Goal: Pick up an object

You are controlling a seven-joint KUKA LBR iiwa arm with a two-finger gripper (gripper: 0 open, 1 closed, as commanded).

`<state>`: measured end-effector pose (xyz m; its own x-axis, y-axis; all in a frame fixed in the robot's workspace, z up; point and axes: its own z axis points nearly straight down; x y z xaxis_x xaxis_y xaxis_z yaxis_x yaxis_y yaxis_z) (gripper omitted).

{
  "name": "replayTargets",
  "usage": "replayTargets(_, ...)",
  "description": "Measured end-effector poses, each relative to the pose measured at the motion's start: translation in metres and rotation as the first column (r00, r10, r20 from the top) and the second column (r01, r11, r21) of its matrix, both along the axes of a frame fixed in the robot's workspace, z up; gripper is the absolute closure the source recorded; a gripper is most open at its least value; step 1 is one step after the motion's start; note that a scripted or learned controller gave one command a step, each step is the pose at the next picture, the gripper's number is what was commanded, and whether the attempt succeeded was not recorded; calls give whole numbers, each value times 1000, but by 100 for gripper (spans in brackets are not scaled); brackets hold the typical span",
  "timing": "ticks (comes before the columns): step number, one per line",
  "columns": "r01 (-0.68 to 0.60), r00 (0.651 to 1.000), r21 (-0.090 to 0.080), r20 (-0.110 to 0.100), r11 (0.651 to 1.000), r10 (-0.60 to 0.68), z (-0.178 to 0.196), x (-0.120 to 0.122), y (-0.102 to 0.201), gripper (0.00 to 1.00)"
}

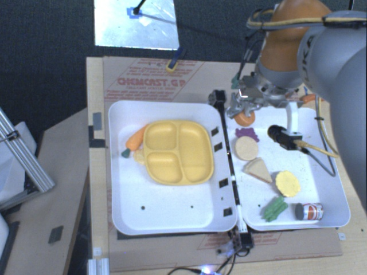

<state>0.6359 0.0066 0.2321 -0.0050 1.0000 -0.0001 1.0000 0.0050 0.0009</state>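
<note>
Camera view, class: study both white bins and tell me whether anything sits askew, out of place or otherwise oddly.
The yellow divided tray lies at a slant in the left bin, and a toy carrot is wedged beside its left edge, partly tucked under it. In the right bin, a small can lies on its side.

My bench point(74, 153) carries a cardboard sheet point(155, 79) with red print. On the sheet, two white bins sit touching: left bin point(123, 211) toward the bench's left edge, right bin point(335, 208) toward its right edge.
</note>
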Motion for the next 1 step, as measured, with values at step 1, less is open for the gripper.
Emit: replayTargets(1,0,1000,0,0,1000,0,-15,-1,6,100)
